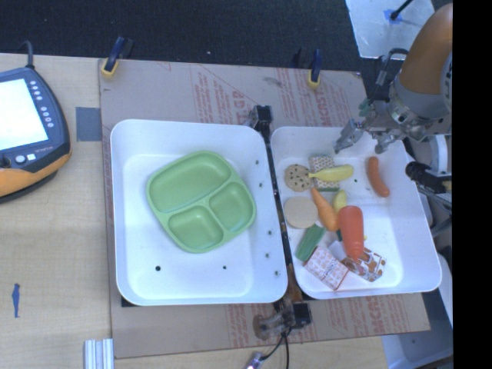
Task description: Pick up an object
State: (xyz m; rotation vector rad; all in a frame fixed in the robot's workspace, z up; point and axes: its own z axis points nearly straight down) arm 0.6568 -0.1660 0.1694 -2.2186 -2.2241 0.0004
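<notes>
The right bin [419,229] holds several toy foods: a brown cookie [297,177], a yellow banana [334,174], a red sausage [377,177], an orange carrot [324,208], a beige disc [300,212], a red-orange pepper [351,231], a green piece [310,242] and two printed packets [326,267]. My gripper [363,140] hangs over the bin's far edge, above and behind the banana and sausage. Its fingers are spread open with nothing between them.
The left bin [131,267] bears a green divided plate [201,201]. A tablet-like pendant [27,129] lies at the bench's left edge. Clamps [314,66] hold the cardboard at the back.
</notes>
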